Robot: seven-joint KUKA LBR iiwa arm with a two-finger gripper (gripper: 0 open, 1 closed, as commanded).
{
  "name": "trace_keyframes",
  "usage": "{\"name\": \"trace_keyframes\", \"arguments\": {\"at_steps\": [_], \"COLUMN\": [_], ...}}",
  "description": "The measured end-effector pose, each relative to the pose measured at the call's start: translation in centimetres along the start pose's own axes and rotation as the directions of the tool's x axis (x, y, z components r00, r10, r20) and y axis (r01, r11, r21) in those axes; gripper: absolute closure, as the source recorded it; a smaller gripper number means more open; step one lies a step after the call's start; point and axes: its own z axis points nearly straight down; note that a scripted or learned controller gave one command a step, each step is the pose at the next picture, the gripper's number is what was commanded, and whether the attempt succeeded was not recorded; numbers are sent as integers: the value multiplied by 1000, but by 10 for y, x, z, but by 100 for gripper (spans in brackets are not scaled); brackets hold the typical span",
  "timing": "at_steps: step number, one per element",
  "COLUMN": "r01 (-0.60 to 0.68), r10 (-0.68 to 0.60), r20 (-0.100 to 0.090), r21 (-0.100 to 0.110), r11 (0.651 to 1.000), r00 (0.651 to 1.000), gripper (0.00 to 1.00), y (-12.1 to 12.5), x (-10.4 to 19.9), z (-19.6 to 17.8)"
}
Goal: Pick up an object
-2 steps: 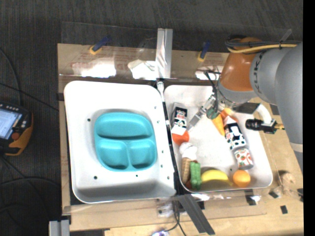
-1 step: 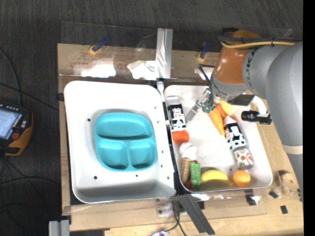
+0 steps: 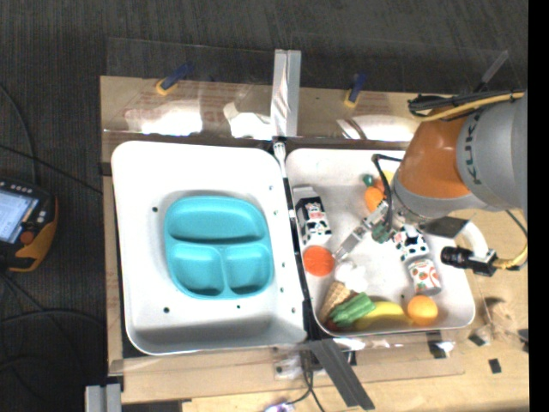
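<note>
The right bin (image 3: 463, 316) holds several small toys. Among them are a cow-patterned carton (image 3: 313, 219), an orange-red ball (image 3: 317, 261), a cone (image 3: 335, 294), a green pepper (image 3: 352, 308), a banana (image 3: 386, 312) and an orange (image 3: 421, 309). A second cow-patterned carton (image 3: 413, 245), a small red-and-white can (image 3: 425, 275) and a carrot (image 3: 373, 197) lie close under the arm. My gripper (image 3: 376, 227) reaches down into the middle of this bin, between the carrot and the second carton. The arm's orange wrist (image 3: 436, 168) hides what lies beneath it.
The left bin (image 3: 137, 230) holds a turquoise divided plate (image 3: 216, 245). A ridge where the bins meet (image 3: 292, 230) separates them. Clamps and clear sheeting stand along the bench's back edge (image 3: 257, 118). A handheld pendant (image 3: 21, 221) lies off the bench at left.
</note>
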Motion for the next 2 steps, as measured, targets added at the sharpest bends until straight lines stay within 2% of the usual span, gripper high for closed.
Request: {"name": "trace_keyframes", "arguments": {"at_steps": [1,2], "r01": [72,-71], "r10": [-72,71], "r20": [1,-3], "r21": [-3,-5], "r11": [997,997], "r00": [997,997], "gripper": [0,0], "y": [73,20], "x": [-38,-23], "z": [2,1]}}
